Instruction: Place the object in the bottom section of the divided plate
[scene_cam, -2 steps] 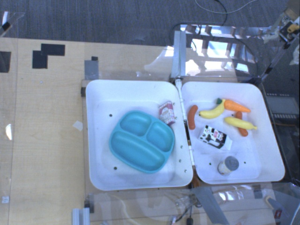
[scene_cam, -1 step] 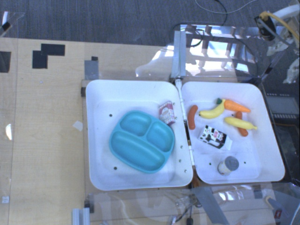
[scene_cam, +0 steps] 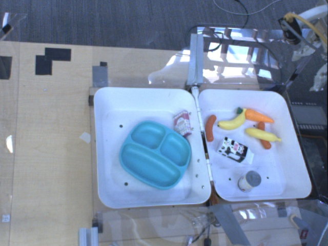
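1. Step in hand: judged pre-grasp, nothing picked. The blue three-section plastic plate (scene_cam: 156,155) lies in the left white bin (scene_cam: 107,137) with its sections bare.
2. Arm: the grey arm (scene_cam: 307,27) sits at the far right corner, beyond the right white bin (scene_cam: 292,152); gripper state cannot be told.
3. Task object isn't named. Likeliest candidate (a guess): the small red-and-white packet (scene_cam: 182,123), touching the plate's far rim near the bin's right wall.
4. Packet long axis runs roughly far-to-near, slightly tilted.
5. Next move calls for descending over it, gripping across the short side, then carrying it to the plate's long near section.
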